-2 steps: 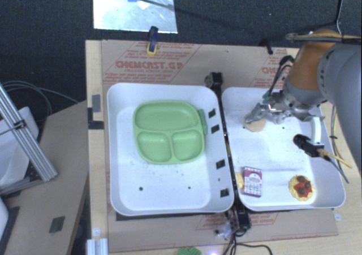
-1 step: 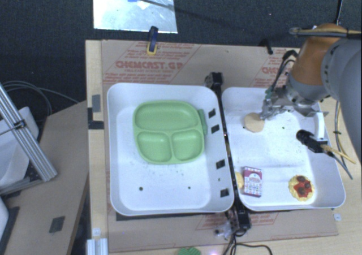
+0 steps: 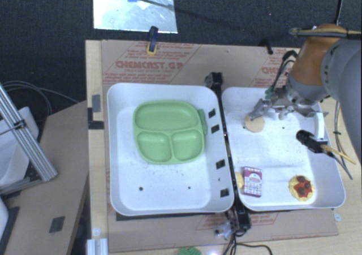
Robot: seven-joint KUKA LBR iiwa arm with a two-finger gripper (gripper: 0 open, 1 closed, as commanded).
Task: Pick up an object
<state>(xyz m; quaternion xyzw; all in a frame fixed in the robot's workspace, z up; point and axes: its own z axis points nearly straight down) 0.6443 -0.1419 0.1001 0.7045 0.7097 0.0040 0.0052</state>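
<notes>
We see the gripper over the tan disc (likely light, flat); finger spread unclear, so edges suit best.

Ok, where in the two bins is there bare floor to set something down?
Left bin: a bare strip of floor in front of the green divided tray. Right bin: open middle between the tan disc and the red carton. Crowded at its back, around the pincer, and along its front by the pizza toy.
</notes>
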